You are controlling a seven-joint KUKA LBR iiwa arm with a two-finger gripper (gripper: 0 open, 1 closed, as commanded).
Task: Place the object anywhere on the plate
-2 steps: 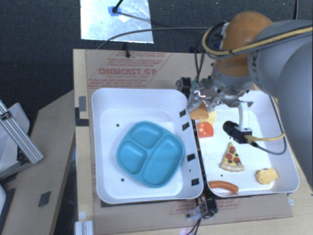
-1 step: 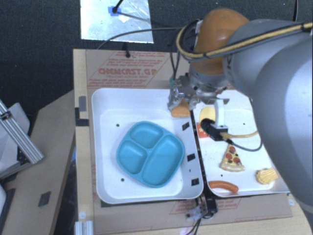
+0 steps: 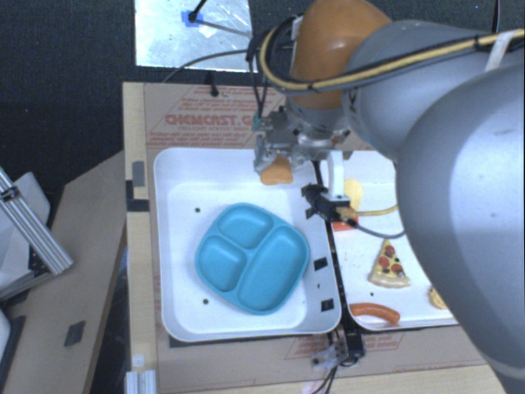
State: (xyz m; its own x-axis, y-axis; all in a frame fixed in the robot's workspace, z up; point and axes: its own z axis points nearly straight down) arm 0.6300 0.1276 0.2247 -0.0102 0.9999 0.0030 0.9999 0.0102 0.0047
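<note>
Blue plate [image 3: 253,257] sits in left bin [image 3: 184,318]

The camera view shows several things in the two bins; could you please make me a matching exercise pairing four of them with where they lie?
Things:
1. blue plate
2. pizza slice
3. sausage
4. orange-tan object

Places:
A. at the near rim of the right bin
B. just under the gripper, at the far edge of the left bin
C. in the middle of the left bin
D. in the right bin, just beyond the sausage

Pairs: 1-C, 2-D, 3-A, 4-B
</note>
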